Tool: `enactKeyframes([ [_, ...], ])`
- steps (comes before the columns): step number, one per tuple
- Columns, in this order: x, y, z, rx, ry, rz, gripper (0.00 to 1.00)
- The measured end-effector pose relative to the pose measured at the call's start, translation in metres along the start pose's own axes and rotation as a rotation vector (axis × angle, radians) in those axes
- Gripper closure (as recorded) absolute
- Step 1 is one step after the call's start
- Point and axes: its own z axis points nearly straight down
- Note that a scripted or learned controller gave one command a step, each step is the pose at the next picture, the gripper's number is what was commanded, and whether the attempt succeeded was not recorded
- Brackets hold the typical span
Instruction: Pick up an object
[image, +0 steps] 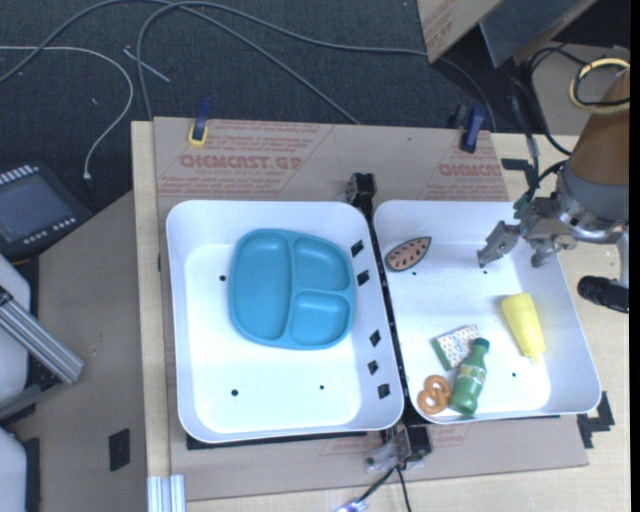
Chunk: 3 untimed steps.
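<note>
The arm (600, 165) comes in from the right, and its tool (519, 246) hangs over the upper right part of the right bin (570, 390). The two fingers are spread apart, one (494, 246) toward the bin's middle and the other nearer the right rim, with nothing between them.

In that bin, a brown oval cookie (408, 253) with dark dots lies near the upper left corner, just beside the divider between the bins and apart from the tool. A yellow piece (523, 323) lies below the tool, toward the right wall, tilted a little. Near the front edge three things crowd together: a small checked packet (456, 345), a green bottle (469, 376) lying slantwise with its cap up against the packet, and an orange pretzel (433, 395) touching the bottle's left side.

The left bin (200, 380) holds a blue plate (292, 288) with three compartments, sitting in its upper middle part.

Both bins rest side by side on a brown board that covers the surface (300, 150), with red lettering along its far edge. A blue clamp (199, 121) grips the far edge at left, another (471, 127) at right. Cables (100, 60) trail over the dark floor beyond.
</note>
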Motion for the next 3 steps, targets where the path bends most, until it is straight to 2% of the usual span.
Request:
enactKeyframes([
  [1,0.000,0.003,-0.009,-0.015,-0.003,-0.003,0.00],
  [3,0.005,-0.006,0.097,-0.009,-0.001,-0.003,0.00],
])
